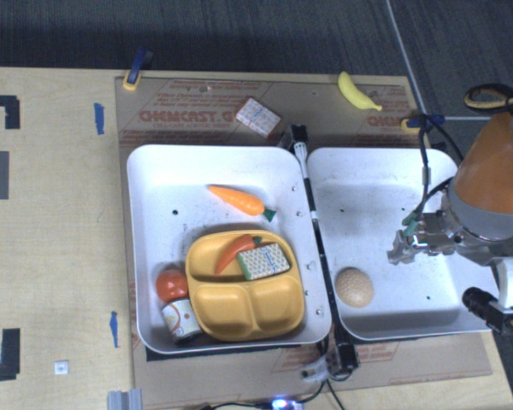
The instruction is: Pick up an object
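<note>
Approach step, by the look of it: nothing lifted yet. Nearest the camera, in the right bin [385,321], a tan ball [355,286] lying alone on the white floor by the front left corner, close to the divider. Just behind and right of it, the tool [408,244], hanging over the same bin, apart from the ball; too small and cluttered to tell wide from narrow, and nothing seen held. Next move, as a judgement: shift forward and left over the ball, drop straight down, close around its middle; round shape likely to roll or slip, and the near wall leaves little room. In the left bin [145,229], a yellow tray [244,301] carrying a red pepper [231,252] and a small box [263,261], with a tomato [171,284] and a can [181,319] beside it, a carrot [237,200] farther back. Beyond, on the tabletop [43,229], a small patterned box [256,116] and a banana [357,92], well clear.
</note>
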Robot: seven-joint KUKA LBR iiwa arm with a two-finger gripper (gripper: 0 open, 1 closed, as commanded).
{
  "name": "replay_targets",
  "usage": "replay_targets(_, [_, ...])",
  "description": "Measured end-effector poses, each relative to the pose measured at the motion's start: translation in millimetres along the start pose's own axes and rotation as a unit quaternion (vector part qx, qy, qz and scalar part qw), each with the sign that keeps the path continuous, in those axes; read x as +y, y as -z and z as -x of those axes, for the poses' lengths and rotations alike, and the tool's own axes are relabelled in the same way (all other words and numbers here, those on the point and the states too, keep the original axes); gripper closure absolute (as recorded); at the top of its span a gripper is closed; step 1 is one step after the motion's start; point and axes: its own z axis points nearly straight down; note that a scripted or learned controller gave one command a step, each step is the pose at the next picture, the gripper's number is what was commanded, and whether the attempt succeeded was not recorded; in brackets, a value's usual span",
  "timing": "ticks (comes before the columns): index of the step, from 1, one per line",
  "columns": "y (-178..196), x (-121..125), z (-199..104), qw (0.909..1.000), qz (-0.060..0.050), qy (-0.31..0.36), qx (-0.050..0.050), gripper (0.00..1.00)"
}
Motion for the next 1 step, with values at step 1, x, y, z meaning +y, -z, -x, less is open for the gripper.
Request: replay_targets(1, [7.9,1.1,-59.1,1.0,0.002,0.001,0.0,1.0])
